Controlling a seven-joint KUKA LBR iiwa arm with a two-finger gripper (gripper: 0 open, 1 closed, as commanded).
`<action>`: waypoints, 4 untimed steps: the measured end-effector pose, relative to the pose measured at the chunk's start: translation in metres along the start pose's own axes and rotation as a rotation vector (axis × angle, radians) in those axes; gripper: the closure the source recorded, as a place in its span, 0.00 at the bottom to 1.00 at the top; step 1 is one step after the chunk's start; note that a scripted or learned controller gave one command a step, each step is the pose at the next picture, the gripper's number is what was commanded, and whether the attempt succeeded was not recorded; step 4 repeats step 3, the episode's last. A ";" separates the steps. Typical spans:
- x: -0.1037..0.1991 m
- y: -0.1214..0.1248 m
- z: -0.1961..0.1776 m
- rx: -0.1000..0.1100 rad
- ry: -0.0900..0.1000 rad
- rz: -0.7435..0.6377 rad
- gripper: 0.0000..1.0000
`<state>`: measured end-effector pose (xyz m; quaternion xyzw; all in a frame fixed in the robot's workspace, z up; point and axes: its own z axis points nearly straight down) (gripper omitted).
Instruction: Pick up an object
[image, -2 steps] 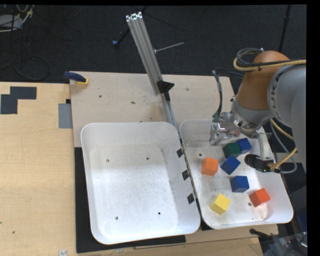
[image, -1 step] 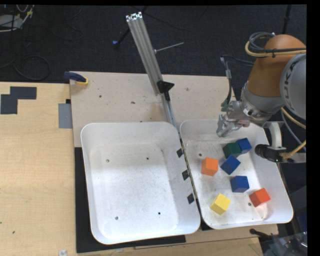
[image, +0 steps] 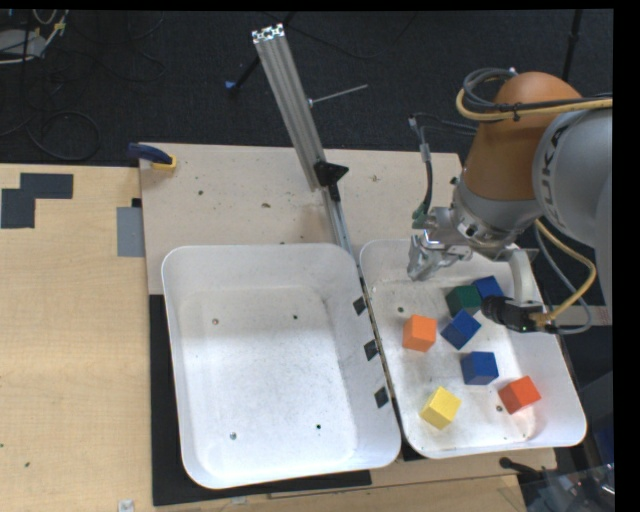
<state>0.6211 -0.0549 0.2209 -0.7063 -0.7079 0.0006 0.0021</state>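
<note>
My gripper (image: 428, 262): over right bin (image: 570, 425), top corner; I cannot tell its state.
Nearest: green cube (image: 462, 297), blue cube (image: 489, 289).

I can read no words, numbers or brand marks here; the pole (image: 298, 110) carries just a black-and-white checker tag (image: 268, 33) at its top.

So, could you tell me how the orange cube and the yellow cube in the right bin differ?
The orange cube lies nearer the bin's middle, close beside a blue cube; the yellow cube sits alone toward the near rim. The orange cube sits closer to the gripper than the yellow one. Both look alike in size and rest loose on the bin floor.
</note>
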 end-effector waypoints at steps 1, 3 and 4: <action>0.051 0.006 -0.010 -0.002 0.000 -0.001 1.00; 0.149 -0.001 -0.012 -0.002 -0.001 0.000 1.00; 0.149 -0.001 -0.012 -0.002 -0.001 0.000 1.00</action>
